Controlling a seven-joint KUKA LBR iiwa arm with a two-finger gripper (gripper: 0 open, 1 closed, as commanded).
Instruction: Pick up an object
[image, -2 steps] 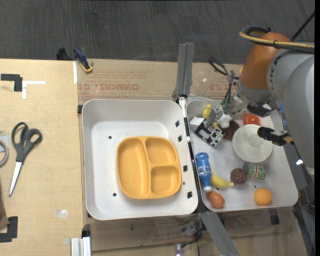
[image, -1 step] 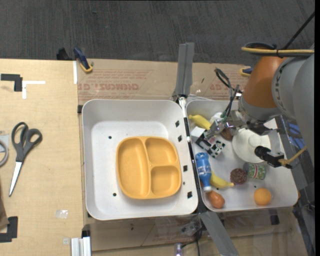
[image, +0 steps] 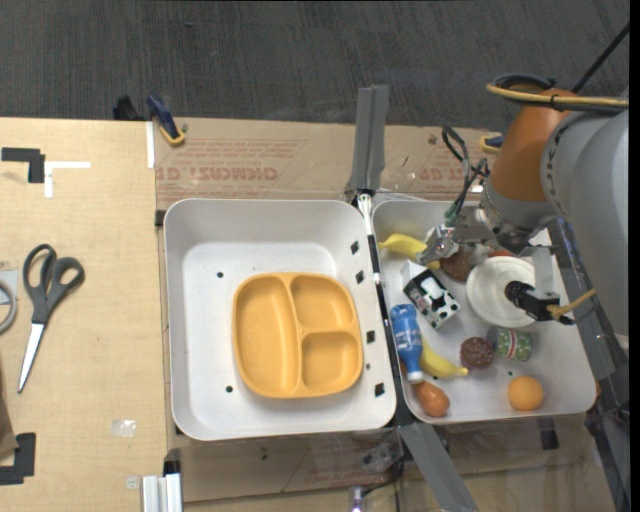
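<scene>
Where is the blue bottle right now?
The blue bottle lies in the right bin, against its left wall, just left of the lower banana and below the black-and-white toy.

light wooden bench (image: 80, 380), two white bins (image: 190, 330) side by side on cardboard sheet (image: 260, 160), scissors (image: 42, 295) at left

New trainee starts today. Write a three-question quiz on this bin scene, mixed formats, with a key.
1. True or false: the yellow divided plate lies in the left bin.
2. Multiple choice: which item lies nearest the right bin's front right corner? A) blue bottle B) orange C) black-and-white toy
3. Fill in: on the bench at the far left lies a pair of ____.

Key: 1 true; 2 B; 3 scissors.
</scene>
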